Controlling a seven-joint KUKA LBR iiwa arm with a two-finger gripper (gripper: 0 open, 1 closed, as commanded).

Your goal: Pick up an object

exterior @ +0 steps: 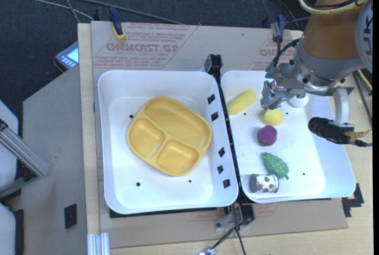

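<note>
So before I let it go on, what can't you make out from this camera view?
- End effector: the wrist covers it from above, so whether it grips anything is unclear.
- Yellow ball: its top edge sits under the end effector; contact cannot be told.
- Small can: label too small to read.
- Arm: cut off by the right edge.
- Right bin: far corner hidden under the arm.

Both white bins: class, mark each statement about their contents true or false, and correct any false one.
1. The yellow divided plate lies in the left bin. True.
2. The corn cob lies in the left bin. False: it lies in the right bin.
3. The claw is above the small yellow ball. True.
4. The purple ball sits on the plate. False: it sits on the right bin's floor.
5. The green leafy piece lies near the small can. True.
</note>
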